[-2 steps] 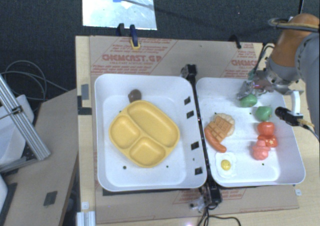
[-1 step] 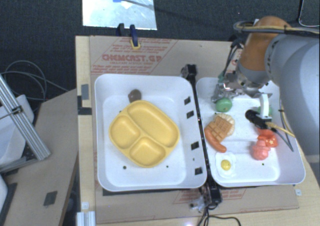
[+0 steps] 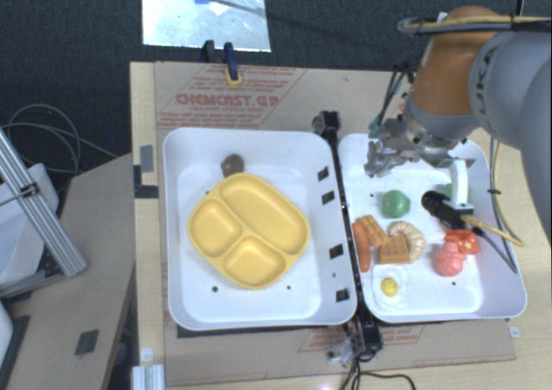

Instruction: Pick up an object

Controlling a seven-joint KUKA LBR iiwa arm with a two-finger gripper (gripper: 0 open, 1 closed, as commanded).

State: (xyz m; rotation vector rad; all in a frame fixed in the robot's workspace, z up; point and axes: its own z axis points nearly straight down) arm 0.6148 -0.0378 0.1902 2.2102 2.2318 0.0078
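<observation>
The grey arm (image 3: pixel 517 78) reached in from the right edge of the worktop, its orange band (image 3: pixel 450 60) sitting just above the wrist. The wrist angled downward and leftward — the claw (image 3: pixel 379 160) hung low near the worktop's far edge, metal fingers pointing down.

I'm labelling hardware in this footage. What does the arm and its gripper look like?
The arm is smooth, rounded grey with a bulbous orange band above the wrist. Thin dark cables run along the wrist. The gripper is a small, grey metallic assembly.
</observation>
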